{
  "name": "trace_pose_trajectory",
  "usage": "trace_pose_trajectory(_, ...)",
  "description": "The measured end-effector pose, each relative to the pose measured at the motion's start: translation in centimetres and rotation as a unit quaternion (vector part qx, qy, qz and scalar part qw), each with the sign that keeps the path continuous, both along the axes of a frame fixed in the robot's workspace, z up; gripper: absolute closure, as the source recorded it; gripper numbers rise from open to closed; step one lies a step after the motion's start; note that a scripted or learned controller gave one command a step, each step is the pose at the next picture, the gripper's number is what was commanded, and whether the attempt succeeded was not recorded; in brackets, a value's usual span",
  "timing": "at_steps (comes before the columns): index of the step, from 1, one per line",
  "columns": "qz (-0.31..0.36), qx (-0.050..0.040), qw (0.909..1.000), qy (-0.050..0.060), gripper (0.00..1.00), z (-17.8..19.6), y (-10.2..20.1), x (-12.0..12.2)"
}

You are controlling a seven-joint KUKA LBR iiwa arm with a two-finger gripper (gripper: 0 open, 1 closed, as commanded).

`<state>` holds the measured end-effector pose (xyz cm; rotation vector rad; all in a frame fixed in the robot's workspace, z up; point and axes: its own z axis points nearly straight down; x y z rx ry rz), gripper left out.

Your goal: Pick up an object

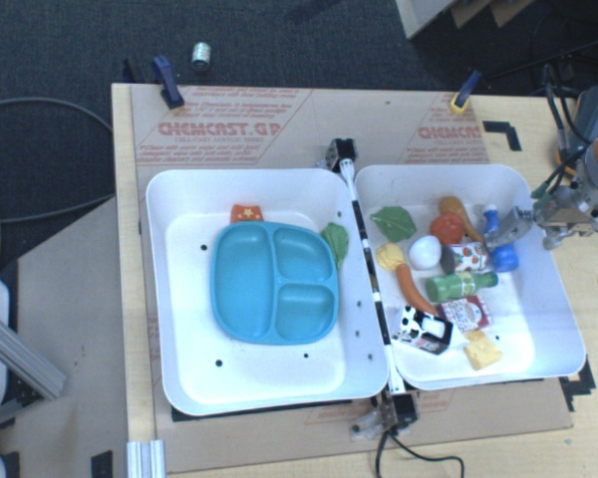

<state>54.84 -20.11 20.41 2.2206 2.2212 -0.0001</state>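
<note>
Crowding the right bin (553,312) are small toys: a green bottle (458,285), white ball (425,253), tomato (447,230), orange carrot (415,288), blue piece (504,259), yellow block (482,352) and a cow-patterned piece (419,329). No target is chosen yet. The gripper (523,219) sits at that bin's right rim, near the blue piece; whether its jaws are open cannot be told. A clean pick likely means descending on something at the pile's edge. The left bin (179,297) holds a blue tray (275,282). Red print on the board (279,118) reads roughly "CHEMCAST GP".
</note>
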Motion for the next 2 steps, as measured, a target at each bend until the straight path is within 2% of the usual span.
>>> trace_pose_trajectory(1,0.0,0.0005,1.0,0.001,0.0,-11.9,5.0,1.0)
trace_pose_trajectory(2,0.0,0.001,1.0,0.001,0.0,-12.0,9.4,-0.3)
